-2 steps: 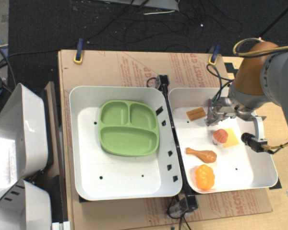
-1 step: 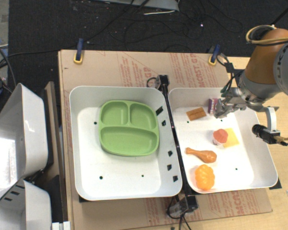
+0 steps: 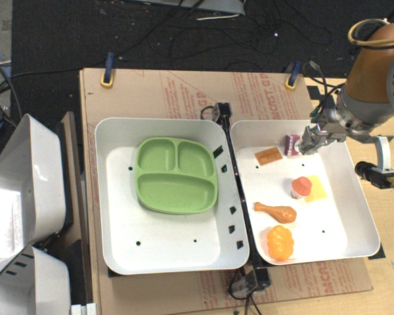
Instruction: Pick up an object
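The right bin [image 3: 354, 195] holds several small items: a brown cracker-like slab [image 3: 268, 156], a purple and white piece [image 3: 291, 145], a red and pink piece [image 3: 301, 186] on a yellow square [image 3: 317, 190], a toy chicken drumstick [image 3: 276, 211] and an orange fruit [image 3: 280, 241]. My gripper [image 3: 308, 144] hangs low at the back of this bin, right beside the purple and white piece. Whether it touches that piece is unclear.
The left bin [image 3: 111, 195] carries a green divided plate [image 3: 176, 175]. Clamps [image 3: 107, 77] hold the cardboard base at the back. A black divider strip [image 3: 233, 176] runs between the bins. White containers [image 3: 23, 195] stand to the far left.
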`<control>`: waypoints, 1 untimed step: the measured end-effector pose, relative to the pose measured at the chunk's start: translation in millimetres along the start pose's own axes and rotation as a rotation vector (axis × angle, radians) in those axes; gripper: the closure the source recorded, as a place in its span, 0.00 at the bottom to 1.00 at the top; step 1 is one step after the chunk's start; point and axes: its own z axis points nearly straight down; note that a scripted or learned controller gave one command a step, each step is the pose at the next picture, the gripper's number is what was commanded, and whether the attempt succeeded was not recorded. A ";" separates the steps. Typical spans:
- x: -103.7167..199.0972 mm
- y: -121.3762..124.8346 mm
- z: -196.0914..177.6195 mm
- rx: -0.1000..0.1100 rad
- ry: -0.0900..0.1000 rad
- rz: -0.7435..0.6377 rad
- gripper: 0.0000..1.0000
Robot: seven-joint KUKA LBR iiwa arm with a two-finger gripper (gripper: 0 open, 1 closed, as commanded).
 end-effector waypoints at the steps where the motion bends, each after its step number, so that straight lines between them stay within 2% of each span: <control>1: -0.2 1.6 -53.6 -0.003 -0.001 -0.001 1.00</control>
